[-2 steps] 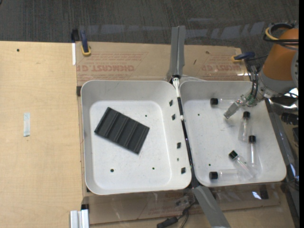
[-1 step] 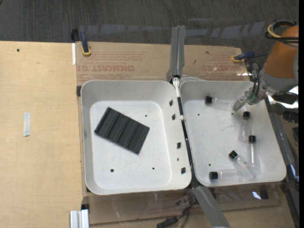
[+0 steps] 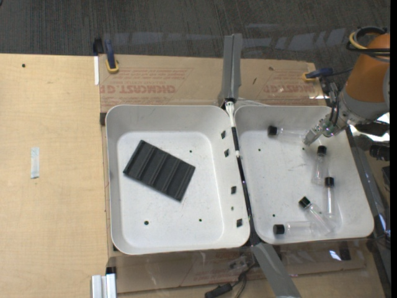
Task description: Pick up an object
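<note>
A dark grey ridged rectangular slab (image 3: 159, 170) lies flat and slanted in the left bin (image 3: 118, 185). Several clear tubes with black caps lie in the right bin (image 3: 263, 166): one at the back left (image 3: 273, 131), one under the gripper (image 3: 321, 159), one further forward (image 3: 329, 194), and two near the front wall (image 3: 310, 210) (image 3: 296, 228). My gripper (image 3: 315, 135) hangs low over the back right part of the right bin, just above and beside the nearest tube's cap. The arm's orange band (image 3: 369, 73) is above it at the right edge.
A grey divider post (image 3: 232, 67) rises between the two bins at the back. Blue and yellow clamps (image 3: 110, 59) (image 3: 315, 74) hold the cardboard sheet behind the bins. A small grey strip (image 3: 35, 163) lies on the wooden bench at the left.
</note>
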Robot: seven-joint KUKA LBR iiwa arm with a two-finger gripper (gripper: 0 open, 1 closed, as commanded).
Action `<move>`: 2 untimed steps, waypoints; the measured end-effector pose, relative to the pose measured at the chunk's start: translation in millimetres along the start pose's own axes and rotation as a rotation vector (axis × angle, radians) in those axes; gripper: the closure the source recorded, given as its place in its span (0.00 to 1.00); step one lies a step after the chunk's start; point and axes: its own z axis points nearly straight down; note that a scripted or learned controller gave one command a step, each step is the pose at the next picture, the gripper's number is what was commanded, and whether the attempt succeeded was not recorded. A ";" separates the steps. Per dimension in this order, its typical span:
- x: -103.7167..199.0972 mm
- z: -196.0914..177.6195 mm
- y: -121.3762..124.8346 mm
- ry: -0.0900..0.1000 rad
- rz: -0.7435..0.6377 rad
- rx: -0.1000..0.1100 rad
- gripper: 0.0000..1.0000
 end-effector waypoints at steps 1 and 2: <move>-1.0 -10.3 0.5 -0.003 0.001 -0.003 1.00; -0.9 -10.3 0.5 -0.003 0.001 -0.003 0.00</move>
